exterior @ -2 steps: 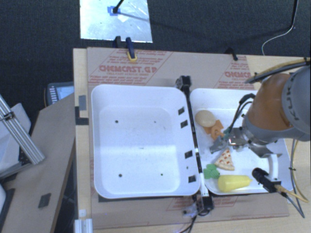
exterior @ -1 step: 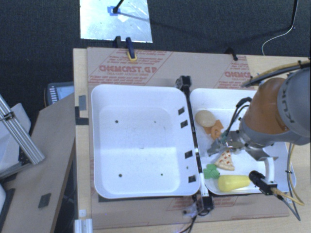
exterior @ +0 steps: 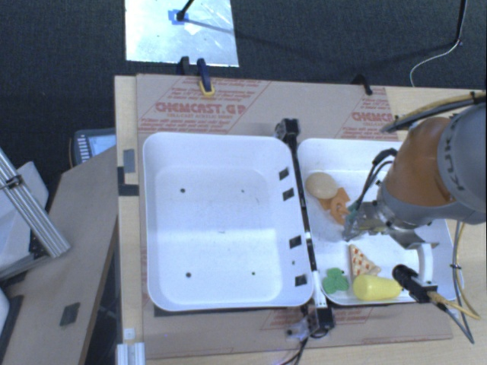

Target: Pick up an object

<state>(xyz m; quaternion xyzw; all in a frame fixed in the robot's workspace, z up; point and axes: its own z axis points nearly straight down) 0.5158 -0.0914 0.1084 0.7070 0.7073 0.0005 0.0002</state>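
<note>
**Gripper low in the right bin, beside the orange piece**

Going left to right, we meet the left bin point(exterior: 221, 219) first, a shallow white tray, with a black clip rail along the divide. Next comes the right bin point(exterior: 358, 166), where all the objects sit. Near its upper left lies a pale round bun point(exterior: 320, 185), and touching it on the lower right is an orange piece point(exterior: 338, 204). Along the front edge we see a green piece point(exterior: 335, 281), a pizza slice point(exterior: 362, 262) just above and right of it, and a yellow lemon point(exterior: 376, 287) beside that.

The gripper point(exterior: 356, 225) hangs over the middle of the right bin, reached in from the right under the orange band of the arm. We cannot tell how it is set or whether it holds anything; the tip is dark and small here.

We judge the orange piece the likely target: it lies just up and left of the gripper, nearly touching, its long axis running roughly top to bottom. The slice lies below, a little further off.
</note>
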